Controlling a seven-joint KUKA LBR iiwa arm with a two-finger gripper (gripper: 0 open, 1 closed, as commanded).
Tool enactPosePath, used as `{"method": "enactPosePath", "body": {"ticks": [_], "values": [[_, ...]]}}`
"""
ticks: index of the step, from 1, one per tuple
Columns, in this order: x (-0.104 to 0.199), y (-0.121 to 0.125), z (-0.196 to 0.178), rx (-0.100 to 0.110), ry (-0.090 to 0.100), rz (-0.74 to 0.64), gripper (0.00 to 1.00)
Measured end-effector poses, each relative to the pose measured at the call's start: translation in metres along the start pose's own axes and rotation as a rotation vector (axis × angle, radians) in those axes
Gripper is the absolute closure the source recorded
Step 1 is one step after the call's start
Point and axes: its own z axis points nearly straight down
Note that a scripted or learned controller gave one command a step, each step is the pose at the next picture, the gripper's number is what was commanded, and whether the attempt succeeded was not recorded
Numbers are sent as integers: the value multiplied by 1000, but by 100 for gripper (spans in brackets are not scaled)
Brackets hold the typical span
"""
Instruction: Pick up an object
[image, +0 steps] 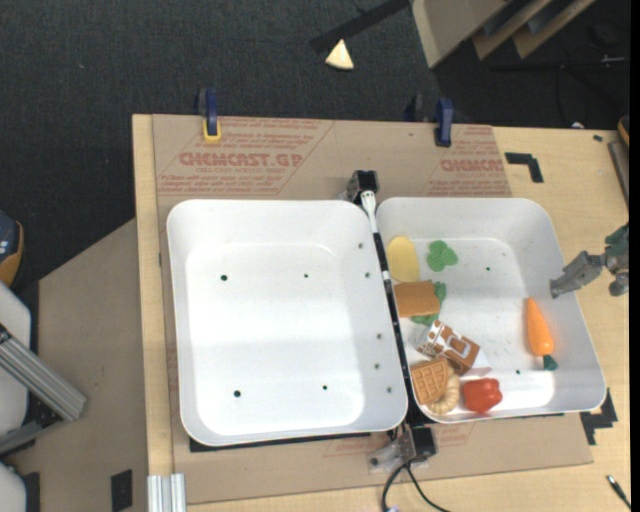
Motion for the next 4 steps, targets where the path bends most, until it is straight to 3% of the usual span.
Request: {"method": "enactPosePath", "body": {"ticks": [1,2,3,4], "values": [[53,43,69,5,4,-5,0],[130,45,124,8,6,-7,0],[121,104,181,-3,-1,-2,0],[180,173,70,-16,1,-8,0]]}}
